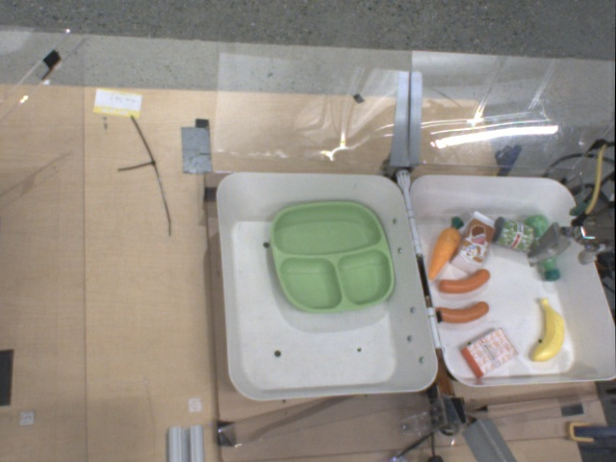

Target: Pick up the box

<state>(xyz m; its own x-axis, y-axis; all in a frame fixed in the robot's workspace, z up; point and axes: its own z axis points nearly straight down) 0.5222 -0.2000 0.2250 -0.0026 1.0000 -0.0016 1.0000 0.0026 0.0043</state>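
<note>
box [489,352], red and white, lies flat near the 6 o'clock edge of the right bin [577,198], tilted a little. just toward 3 o'clock from it lies a yellow banana [551,332]. toward 12 o'clock from the box lie two sausages [463,296], one above the other, then a carrot [444,249] beside a small carton [475,240] and a green bottle [521,234]. the gripper [563,243] sits at the bin's 3 o'clock side, close to the bottle and well apart from the box; its state cannot be told. the left bin [241,354] carries a green divided plate [332,256] toward its 12 o'clock half.
</note>
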